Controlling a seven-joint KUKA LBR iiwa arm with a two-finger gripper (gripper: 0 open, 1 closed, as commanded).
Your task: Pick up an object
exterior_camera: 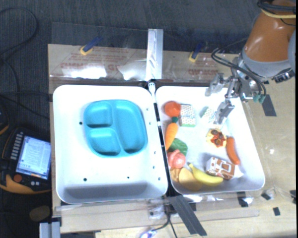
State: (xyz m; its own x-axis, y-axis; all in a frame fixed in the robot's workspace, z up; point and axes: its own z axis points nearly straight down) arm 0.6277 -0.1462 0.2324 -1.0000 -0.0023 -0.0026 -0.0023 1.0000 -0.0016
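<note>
My gripper (222,114) hangs over the back right part of the right bin (254,158), just above a small red and yellow toy (217,137). Nothing shows in its hold. The bin carries toy food: a red-orange ball (172,108), a checkered box (187,115), a carrot (171,134), a green piece (179,145), a pink-red fruit (177,158), a banana (207,177), a red and white carton (221,167) and an orange sausage shape (232,150).
The left bin (72,175) bears a blue divided tray (114,127). A metal divider post (154,53) stands behind the seam between the bins. A handheld pendant (27,157) and cables lie left of the bench.
</note>
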